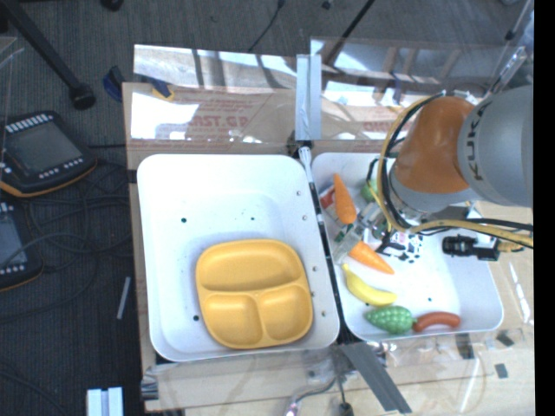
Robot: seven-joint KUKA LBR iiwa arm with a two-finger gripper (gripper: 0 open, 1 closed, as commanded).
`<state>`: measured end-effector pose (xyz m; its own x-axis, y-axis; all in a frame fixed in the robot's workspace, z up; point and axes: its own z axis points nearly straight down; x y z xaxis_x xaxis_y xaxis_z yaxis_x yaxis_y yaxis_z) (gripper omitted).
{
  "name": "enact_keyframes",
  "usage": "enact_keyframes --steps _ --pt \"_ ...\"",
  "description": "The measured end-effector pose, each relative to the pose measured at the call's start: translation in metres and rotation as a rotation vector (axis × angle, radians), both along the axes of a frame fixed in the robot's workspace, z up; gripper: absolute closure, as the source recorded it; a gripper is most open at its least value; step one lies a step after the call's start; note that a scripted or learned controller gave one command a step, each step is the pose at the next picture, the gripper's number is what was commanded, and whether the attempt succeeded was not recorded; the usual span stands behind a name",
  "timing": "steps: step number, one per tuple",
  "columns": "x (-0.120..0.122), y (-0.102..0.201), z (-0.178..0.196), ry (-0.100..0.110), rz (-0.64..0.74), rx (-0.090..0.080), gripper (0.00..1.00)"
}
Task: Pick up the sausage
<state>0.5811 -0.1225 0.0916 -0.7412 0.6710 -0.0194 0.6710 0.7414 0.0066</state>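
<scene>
The sausage (436, 321), short and reddish-brown, lies flat at the near edge of the right bin (475, 286), just right of a bumpy green vegetable (389, 319). My gripper (397, 240) hangs below the orange band over the middle of the right bin, up and to the left of the sausage and well apart from it. It sits close above an orange carrot (371, 257). The arm's bulk hides the gripper's tips and the bin's far right part.
A second carrot (345, 199) lies by the right bin's left wall, and a yellow banana (368, 288) sits between the lower carrot and the green vegetable. The left bin (217, 193) holds a yellow divided plate (254, 291). Cables trail right of the gripper.
</scene>
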Motion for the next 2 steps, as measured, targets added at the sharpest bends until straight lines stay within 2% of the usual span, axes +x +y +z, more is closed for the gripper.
enact_keyframes --steps 1,2 --pt "0.003 0.001 0.011 -0.007 -0.001 0.004 1.00" --pt "-0.088 0.007 0.004 -0.011 0.275 -0.006 1.00"
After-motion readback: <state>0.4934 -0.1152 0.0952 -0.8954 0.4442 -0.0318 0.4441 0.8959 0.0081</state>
